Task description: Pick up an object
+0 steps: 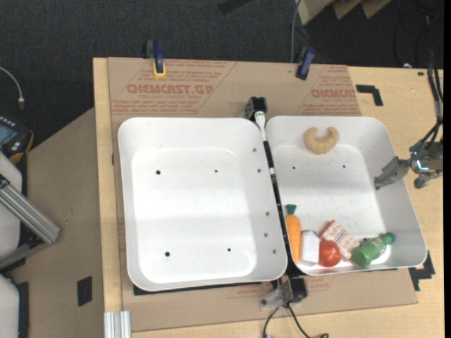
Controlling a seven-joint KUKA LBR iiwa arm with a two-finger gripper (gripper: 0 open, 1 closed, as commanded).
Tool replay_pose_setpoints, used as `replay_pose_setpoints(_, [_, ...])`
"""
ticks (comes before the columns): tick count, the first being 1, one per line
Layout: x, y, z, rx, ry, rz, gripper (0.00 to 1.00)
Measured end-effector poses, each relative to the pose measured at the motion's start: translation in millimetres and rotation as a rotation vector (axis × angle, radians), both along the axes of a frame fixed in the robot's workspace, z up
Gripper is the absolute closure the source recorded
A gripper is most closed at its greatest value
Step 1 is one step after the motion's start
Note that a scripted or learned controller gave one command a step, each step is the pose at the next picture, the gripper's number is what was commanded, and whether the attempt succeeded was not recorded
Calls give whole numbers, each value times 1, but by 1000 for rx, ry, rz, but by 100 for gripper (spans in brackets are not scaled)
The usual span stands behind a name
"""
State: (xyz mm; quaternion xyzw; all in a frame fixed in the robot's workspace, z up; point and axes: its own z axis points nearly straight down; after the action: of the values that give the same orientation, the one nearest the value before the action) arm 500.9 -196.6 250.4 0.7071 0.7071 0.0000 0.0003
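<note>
A cluster of small things was seen along the near edge of the right bin [384, 136], closest to the camera: a carrot [293, 228] lay against the bin's left wall; a white packet [309, 246] sat just beside it; a red tomato [329, 253] touched a red-and-white wrapper [338, 234]; a green bottle [371, 251] was tipped on its side toward the near right corner. A pale croissant [321, 139] was pictured alone near the far wall of the same bin, well apart from the cluster. The left bin [134, 189] was shown alongside, the two bins touching along their shared edge; both rested on a brown cardboard sheet [211, 83] held by blue clamps [156, 53] at the far side. The gripper [407, 169] was caught at the right rim of the right bin, with nothing seen between its fingers; whether they were spread or pressed together could not be told.
</note>
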Motion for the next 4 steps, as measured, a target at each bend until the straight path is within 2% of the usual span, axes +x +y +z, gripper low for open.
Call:
replay_pose_setpoints(1, [-20,91,103,1,-12,11,0])
replay_pose_setpoints(2, [-21,157,148,1,-7,8,0])
replay_pose_setpoints(3, [-21,232,208,3,-9,9,0])
replay_pose_setpoints(4, [-22,376,263,6,-8,16,0])
